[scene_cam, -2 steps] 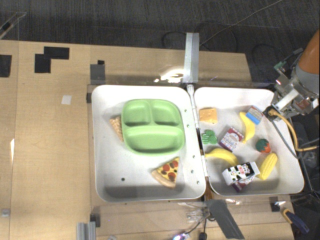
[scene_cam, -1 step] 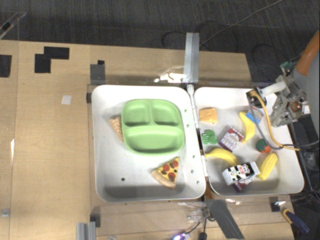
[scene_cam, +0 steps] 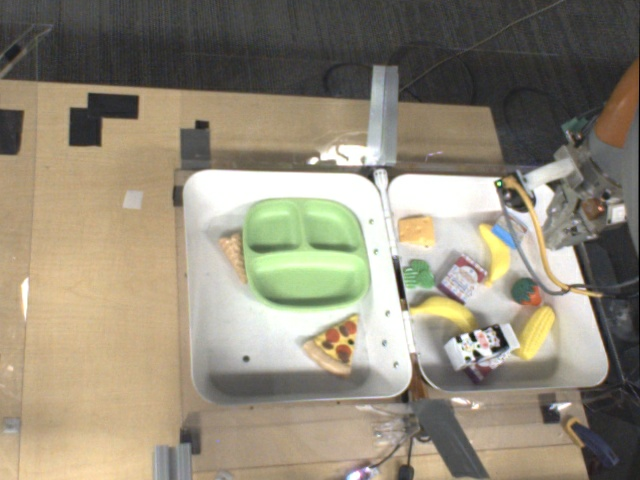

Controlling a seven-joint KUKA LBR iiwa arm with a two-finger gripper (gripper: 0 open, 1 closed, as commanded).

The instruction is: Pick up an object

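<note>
My gripper (scene_cam: 563, 212) hangs over the far right side of the right bin (scene_cam: 592, 368), just right of a yellow banana (scene_cam: 495, 251) and a small blue piece (scene_cam: 505, 235). I see nothing in its grasp. The same bin holds an orange-yellow square (scene_cam: 417, 231), a green toy (scene_cam: 418, 274), a purple box (scene_cam: 462, 279), a second banana (scene_cam: 445, 313), a red and green fruit (scene_cam: 525, 290), a corn cob (scene_cam: 537, 330) and a black-and-white carton (scene_cam: 482, 344).
The left bin (scene_cam: 205, 368) carries a green divided plate (scene_cam: 303, 251), a pizza slice (scene_cam: 335, 343) near its front and a brown cracker (scene_cam: 233, 256) at the plate's left. A yellow cable (scene_cam: 545, 263) loops down from the wrist over the right bin.
</note>
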